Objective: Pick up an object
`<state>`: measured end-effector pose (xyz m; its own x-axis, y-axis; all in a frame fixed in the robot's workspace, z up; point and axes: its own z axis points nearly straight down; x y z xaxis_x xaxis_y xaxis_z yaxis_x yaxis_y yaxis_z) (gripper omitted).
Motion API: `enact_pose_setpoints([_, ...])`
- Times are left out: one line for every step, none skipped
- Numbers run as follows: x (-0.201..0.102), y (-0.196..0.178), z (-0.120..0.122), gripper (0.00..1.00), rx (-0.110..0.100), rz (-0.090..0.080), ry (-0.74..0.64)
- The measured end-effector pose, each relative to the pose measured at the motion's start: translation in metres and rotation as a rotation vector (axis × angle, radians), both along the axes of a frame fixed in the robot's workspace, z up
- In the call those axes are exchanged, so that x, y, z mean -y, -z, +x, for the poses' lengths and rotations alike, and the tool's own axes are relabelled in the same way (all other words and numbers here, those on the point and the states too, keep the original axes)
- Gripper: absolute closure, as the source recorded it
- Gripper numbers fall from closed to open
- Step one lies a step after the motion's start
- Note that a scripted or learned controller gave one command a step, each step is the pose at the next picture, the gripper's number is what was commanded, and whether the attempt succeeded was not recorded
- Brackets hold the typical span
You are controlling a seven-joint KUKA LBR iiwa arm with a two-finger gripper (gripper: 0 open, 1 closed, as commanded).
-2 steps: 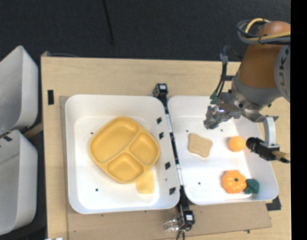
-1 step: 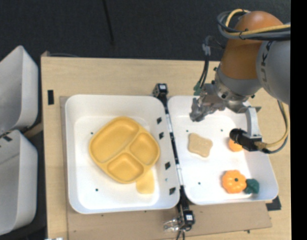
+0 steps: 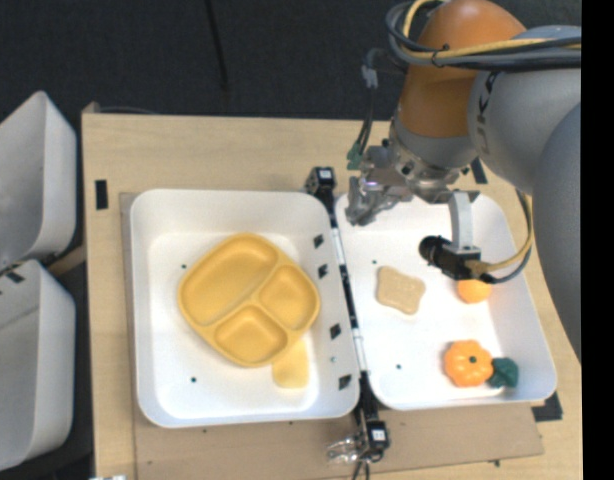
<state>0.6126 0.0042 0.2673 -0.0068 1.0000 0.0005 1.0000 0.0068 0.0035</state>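
Seemingly mid-approach, the pincer [image 3: 365,206] hovers at the right white bin's [image 3: 522,313] far-left corner (whether open, I cannot tell); the beige toast-shaped piece [image 3: 399,290] lies near the bin's middle, ungrasped.

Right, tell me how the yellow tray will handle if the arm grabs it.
The tray looks moulded, with three compartments, so probably stiff. It is wide and shallow, so likely light but awkward, apt to tilt if gripped at one rim. It partly covers a pale yellow piece, which may shift.

A wooden bench [image 3: 217,153] bears two white bins: the left bin [image 3: 147,268], the right bin [image 3: 517,318].
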Motion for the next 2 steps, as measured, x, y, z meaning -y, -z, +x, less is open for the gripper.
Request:
enact_pose_setpoints([-0.0498, 0.0045, 0.0289, 1.0, 0.0, -0.001, 0.001])
enact_pose_setpoints([-0.0466, 0.0044, 0.0276, 0.0, -0.003, -0.003, 0.004])
